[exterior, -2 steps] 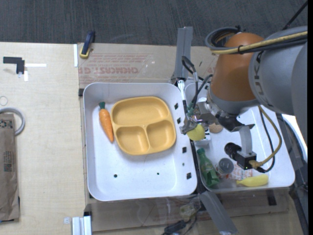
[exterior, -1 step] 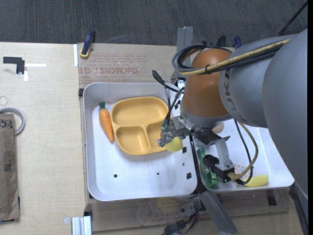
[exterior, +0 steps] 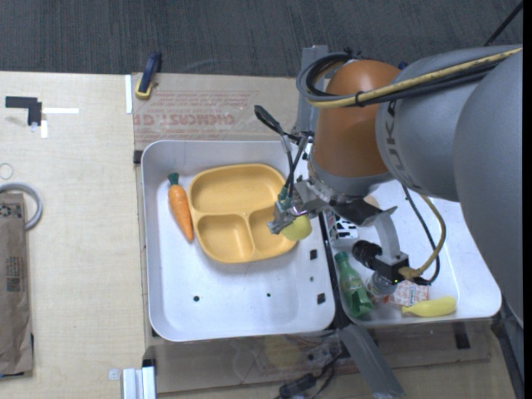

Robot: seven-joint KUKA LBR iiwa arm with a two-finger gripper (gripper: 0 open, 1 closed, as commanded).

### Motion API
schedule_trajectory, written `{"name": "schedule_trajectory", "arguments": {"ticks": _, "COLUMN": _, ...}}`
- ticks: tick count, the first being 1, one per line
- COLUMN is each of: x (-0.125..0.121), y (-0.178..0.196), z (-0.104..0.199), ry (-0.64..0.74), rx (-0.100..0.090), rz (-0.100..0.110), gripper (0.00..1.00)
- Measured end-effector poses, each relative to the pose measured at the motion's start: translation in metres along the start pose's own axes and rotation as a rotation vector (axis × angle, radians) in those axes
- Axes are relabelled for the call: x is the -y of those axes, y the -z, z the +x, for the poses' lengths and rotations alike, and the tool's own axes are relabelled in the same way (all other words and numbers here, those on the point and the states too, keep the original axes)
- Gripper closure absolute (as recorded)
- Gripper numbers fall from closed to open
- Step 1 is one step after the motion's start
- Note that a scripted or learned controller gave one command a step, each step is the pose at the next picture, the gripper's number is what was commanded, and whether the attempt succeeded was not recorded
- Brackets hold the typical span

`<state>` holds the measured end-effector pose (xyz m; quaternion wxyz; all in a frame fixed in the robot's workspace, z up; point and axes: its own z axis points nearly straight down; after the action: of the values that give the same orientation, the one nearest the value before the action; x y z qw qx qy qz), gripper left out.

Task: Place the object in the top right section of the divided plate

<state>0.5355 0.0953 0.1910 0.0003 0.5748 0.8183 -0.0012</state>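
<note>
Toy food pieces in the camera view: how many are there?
3. An orange plastic carrot lies left of the yellow divided plate; a yellow-green round fruit is at the claw; a yellow banana-like piece lies in the right bin. The arm may hide more.

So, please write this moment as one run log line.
gripper: shut on yellow-green object | position: right edge of divided plate | carrot: left of plate | placed: not yet
</note>
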Motion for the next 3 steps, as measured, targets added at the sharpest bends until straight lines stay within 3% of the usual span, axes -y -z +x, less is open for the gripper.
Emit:
{"name": "schedule_trajectory", "arguments": {"ticks": 1, "x": 0.034, "y": -0.094, "z": 0.035, "ry": 0.124, "rx": 0.001, "rz": -0.012, "gripper": 1.00}}
{"name": "schedule_trajectory", "arguments": {"ticks": 2, "x": 0.046, "y": -0.064, "z": 0.023, "ry": 0.404, "rx": -0.001, "rz": -0.001, "gripper": 1.00}}
{"name": "schedule_trajectory", "arguments": {"ticks": 3, "x": 0.020, "y": -0.088, "z": 0.016, "ry": 0.456, "rx": 0.004, "rz": -0.017, "gripper": 1.00}}
